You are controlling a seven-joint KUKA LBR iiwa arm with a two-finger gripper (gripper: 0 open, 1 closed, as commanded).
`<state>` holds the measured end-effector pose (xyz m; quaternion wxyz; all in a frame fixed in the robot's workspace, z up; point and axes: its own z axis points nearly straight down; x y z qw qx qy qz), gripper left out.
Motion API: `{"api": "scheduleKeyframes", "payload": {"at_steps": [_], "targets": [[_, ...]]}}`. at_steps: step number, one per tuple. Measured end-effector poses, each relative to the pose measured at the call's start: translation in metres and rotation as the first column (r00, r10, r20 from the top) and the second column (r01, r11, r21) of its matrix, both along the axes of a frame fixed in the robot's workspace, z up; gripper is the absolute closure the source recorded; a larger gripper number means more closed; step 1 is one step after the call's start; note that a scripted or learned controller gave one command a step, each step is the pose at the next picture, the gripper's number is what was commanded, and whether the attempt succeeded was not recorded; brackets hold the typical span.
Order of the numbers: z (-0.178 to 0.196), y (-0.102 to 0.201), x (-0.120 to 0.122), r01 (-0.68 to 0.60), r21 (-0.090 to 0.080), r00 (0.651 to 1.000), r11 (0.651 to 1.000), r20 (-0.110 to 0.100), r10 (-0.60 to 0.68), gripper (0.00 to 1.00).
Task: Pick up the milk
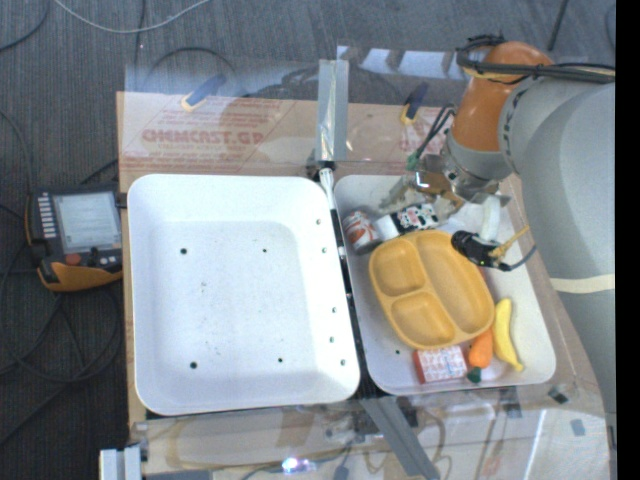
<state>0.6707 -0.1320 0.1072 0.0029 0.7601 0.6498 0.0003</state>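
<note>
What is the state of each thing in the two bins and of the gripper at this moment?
milk: lying in the right bin, under the gripper.
gripper: low over the milk.
yellow tray: flat, compartments facing up.
can: on its side by the divider.
banana: lying beside the tray.
carrot: lying near the banana.
red box: lying flat.

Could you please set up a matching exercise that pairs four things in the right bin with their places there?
Things:
1. yellow divided tray
2. banana
3. small can
4. red box

Places:
A. lying along the bin's right side, just right of the tray
B. at the bin's near edge, below the tray, beside the carrot
C. in the middle of the bin
D. by the bin's left wall, next to the divider between the bins

Pairs: 1-C, 2-A, 3-D, 4-B
</note>
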Motion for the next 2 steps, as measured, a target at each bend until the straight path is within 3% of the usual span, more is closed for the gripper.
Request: {"api": "scheduleKeyframes", "payload": {"at_steps": [1, 2], "targets": [[-0.007, 0.022, -0.033, -0.153, -0.011, 0.988, 0.988, 0.037, 0.153, 0.00], [-0.007, 0.034, -0.044, -0.161, -0.011, 0.986, 0.987, 0.037, 0.161, 0.00]]}}
